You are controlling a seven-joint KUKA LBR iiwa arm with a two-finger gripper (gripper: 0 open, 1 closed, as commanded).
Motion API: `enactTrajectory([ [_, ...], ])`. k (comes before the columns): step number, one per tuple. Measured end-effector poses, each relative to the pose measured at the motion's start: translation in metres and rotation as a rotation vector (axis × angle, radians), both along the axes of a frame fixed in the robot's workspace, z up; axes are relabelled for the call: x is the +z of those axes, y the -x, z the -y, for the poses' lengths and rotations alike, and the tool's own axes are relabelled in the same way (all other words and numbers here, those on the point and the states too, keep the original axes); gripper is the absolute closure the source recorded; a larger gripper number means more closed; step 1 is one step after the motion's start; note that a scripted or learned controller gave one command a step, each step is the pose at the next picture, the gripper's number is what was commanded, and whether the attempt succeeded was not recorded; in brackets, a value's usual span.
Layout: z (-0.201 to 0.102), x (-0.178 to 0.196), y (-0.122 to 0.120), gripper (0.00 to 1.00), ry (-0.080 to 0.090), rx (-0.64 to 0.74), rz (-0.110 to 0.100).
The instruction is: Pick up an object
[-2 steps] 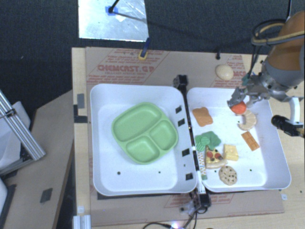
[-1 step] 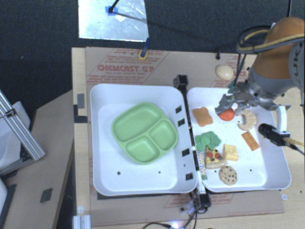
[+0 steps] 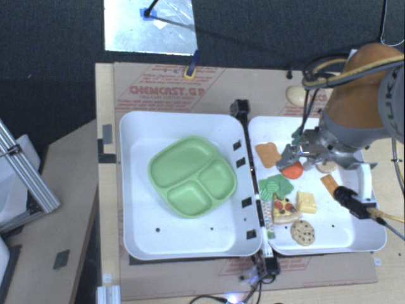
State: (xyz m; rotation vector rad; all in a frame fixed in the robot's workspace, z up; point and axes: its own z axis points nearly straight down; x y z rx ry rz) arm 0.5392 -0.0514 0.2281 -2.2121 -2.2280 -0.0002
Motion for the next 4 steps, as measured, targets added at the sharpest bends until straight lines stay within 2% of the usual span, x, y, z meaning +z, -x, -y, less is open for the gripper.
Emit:
enactTrajectory([
  [1,-0.040,-0.013,0.034,1.00,0.000,0.001,-0.002],
  [2,-0.069,-0.012,0.046,1.00,0.000,0.001,0.001],
  [3,-0.062,0.006,0.054,1.00,0.001,-0.006,0.004],
  [4,-0.069,-0.014,0.051,1.00,0.001,-0.005,0.000],
])
